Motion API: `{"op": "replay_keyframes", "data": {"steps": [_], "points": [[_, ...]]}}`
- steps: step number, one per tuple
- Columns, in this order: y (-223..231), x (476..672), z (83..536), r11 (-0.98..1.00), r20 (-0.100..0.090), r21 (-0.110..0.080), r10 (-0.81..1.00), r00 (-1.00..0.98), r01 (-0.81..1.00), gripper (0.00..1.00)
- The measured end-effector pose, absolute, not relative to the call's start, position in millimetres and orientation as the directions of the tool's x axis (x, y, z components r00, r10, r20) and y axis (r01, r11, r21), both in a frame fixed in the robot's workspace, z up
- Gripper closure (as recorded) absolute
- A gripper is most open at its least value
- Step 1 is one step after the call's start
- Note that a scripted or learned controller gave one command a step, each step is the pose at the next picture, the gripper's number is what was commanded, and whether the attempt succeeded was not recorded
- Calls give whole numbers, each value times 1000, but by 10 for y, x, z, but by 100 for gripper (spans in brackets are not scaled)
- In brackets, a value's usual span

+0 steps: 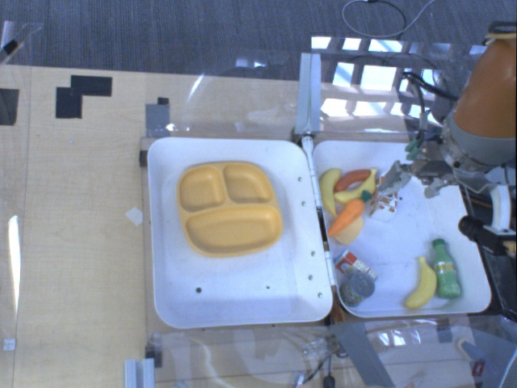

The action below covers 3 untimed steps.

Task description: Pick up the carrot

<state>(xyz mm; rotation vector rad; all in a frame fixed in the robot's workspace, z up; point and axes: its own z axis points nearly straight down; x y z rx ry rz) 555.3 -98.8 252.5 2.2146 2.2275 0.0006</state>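
Bench of pale wood (73, 217) carries 2 shallow white bins side by side in the camera view. The left white bin (174, 297) holds a yellow plastic divided plate (230, 208) with 3 compartments, lying flat near the middle. The right white bin (404, 241) holds the clutter: at its left wall, an orange tapered toy carrot (348, 216) lies at a slant, resting on a pale rounded piece and touching a small heap of toy food — a yellow-green banana-like curve (328, 189) and a red and yellow piece (357, 179) just above it. Toward the near edge sit a small red and white packet (350, 262) and a grey round can (358, 286); farther right, a yellow toy banana (422, 283) lies just beside a green plastic bottle (444, 270). The grey two-finger gripper (393, 179) hangs just right of the carrot heap, apart from the carrot — its fingers look spread, with nothing between them.
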Motion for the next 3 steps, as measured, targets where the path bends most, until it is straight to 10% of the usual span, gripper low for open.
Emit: {"op": "replay_keyframes", "data": {"steps": [1,2,3], "points": [[-294,5806,1826,87,1,0,996,-87,996,0],[-733,5620,1067,243,0,4,970,-243,970,0],[-566,6194,1850,278,-1,5,960,-278,960,0]]}}
